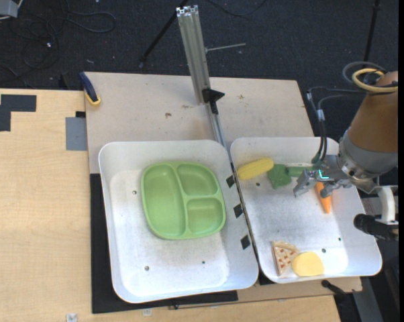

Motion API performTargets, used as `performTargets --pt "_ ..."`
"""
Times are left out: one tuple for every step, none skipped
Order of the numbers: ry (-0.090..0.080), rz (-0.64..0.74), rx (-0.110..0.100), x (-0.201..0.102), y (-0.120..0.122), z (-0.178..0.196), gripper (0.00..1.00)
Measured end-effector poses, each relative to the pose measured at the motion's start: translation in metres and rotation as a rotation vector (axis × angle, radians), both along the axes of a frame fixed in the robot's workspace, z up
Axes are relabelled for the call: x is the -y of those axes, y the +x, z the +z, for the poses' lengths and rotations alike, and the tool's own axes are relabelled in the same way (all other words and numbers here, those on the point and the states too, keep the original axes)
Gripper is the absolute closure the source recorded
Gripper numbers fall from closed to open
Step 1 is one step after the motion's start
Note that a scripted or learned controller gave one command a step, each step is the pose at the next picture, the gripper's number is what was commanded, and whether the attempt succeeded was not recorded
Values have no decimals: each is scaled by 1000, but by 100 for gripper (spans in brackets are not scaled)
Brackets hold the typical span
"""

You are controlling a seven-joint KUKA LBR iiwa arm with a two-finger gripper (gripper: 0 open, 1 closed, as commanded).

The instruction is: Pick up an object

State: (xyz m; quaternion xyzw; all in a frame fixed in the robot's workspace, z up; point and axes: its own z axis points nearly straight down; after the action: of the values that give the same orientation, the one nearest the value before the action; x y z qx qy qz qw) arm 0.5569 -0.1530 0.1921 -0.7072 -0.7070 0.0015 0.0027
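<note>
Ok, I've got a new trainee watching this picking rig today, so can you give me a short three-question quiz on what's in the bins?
1. True or false: the green divided plate lies in the left bin.
2. Which toy lies nearest the gripper? A) pizza slice B) carrot C) corn cob
3. Fill in: the pizza slice lies beside a round ____ piece in the right bin.

Key: 1 true; 2 B; 3 yellow.

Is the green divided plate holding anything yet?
Empty: the green divided plate lies flat in the left bin, all three compartments showing bare green.
</note>
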Motion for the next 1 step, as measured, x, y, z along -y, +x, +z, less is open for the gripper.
performTargets --pt "0 0 3 0 1 1 0"
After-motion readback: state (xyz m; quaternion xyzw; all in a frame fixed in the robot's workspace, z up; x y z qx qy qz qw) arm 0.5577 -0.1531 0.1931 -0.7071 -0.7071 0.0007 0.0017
